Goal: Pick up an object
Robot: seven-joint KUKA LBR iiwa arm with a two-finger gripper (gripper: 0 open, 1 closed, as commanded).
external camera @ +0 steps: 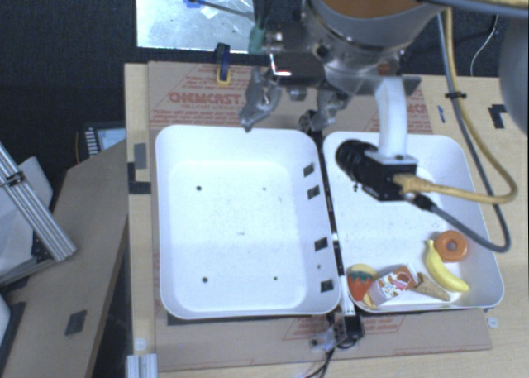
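End effector [285, 116] hangs over the far rim of the bins, about where the left bin [173, 285] meets the right bin [483, 273]; fingers spread apart, nothing between them. Pickable items all sit in the right bin's near corner: banana [444, 269], orange donut-like ring [451, 245] just beside it, red-and-white packet [391, 284], small orange fruit [360, 279].

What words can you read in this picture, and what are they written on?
"CHEMCAST" in red letters on the brown board under the bins, by the left bin's far edge.
More red print on that board beside the right bin: too blurred to read.
The red and white packet in the right bin: print too small to read.
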